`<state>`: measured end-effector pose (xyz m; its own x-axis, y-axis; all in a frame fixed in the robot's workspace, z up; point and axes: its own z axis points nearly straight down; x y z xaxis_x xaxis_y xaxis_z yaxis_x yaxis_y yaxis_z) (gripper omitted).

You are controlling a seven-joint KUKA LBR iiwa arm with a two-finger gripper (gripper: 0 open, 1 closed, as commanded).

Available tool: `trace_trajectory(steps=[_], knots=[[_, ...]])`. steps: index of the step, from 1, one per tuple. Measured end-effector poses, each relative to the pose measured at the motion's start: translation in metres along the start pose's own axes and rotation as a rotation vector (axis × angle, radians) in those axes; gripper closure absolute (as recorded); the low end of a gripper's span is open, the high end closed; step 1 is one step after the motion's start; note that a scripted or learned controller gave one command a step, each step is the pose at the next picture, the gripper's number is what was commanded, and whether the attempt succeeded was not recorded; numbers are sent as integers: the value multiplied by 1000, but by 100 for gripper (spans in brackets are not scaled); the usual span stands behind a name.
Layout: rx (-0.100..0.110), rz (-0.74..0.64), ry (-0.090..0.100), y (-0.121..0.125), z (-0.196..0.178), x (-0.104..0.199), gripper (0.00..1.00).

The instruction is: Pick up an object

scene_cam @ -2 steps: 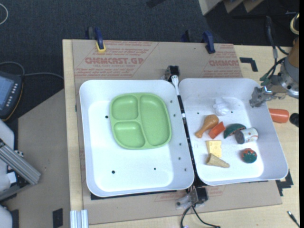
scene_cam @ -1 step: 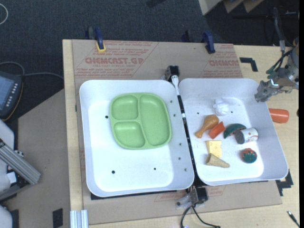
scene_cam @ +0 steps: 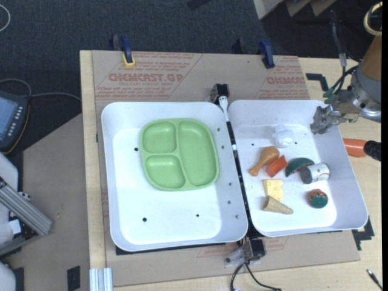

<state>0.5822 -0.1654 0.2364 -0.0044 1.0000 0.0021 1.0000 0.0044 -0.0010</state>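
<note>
The right bin point(scene_cam: 345, 162) holds several small toys. A tan drumstick point(scene_cam: 263, 160) lies beside an orange-red piece point(scene_cam: 277, 166). To their right are a dark green curved piece point(scene_cam: 299, 164) and a white and dark red cylinder point(scene_cam: 316, 173). Nearer the front are a yellow cheese block point(scene_cam: 274, 189), a tan wedge point(scene_cam: 278, 207) and a red and green ball point(scene_cam: 317, 198). A pale, clear item point(scene_cam: 283, 136) sits toward the back. My gripper point(scene_cam: 321, 122) hangs over the bin's far right corner, apart from all the toys and nearest the clear item.
The left bin point(scene_cam: 121, 180) holds a green divided plate point(scene_cam: 180, 154). A black divider point(scene_cam: 231, 144) runs between the bins. An orange tool handle point(scene_cam: 362, 147) lies just outside the right bin's right rim. Blue clamps point(scene_cam: 265, 53) hold the board at the back.
</note>
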Motion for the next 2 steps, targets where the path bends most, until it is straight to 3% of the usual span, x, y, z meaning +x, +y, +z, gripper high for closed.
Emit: trace_trajectory(steps=[2], knots=[[3, -1, 1, -34, 6, 114, 100]])
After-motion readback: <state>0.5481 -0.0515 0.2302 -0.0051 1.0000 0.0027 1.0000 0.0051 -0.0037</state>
